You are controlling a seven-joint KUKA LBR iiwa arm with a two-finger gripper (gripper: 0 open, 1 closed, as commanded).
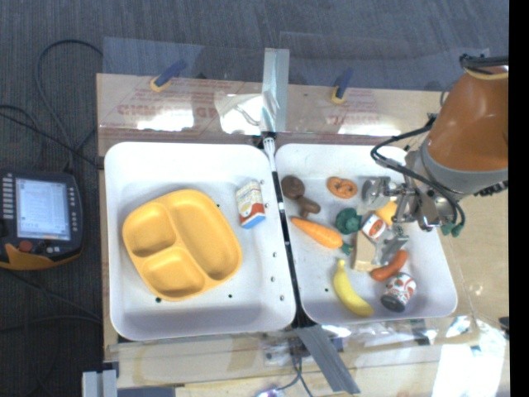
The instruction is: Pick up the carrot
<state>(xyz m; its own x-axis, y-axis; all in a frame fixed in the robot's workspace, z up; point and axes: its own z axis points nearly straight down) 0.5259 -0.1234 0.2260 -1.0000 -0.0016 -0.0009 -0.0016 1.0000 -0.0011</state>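
The carrot [317, 232] is orange and tapered, and lies at a slant in the right bin [438, 304], close to that bin's left wall. My gripper [396, 222] hangs over the right half of the same bin, well to the right of the carrot and apart from it. Under and around the gripper lie a small orange-and-white carton [369, 236] and a red sausage-like piece [389, 265]. Nothing touches the carrot except a green toy [348, 219] just off its thick end.
The right bin also holds a banana [351, 290], a small can [398, 292], a brown piece [294, 191] and an orange round piece [341, 187]. In the left bin [124, 164] sit a yellow divided plate [182, 242] and a small carton [250, 203].
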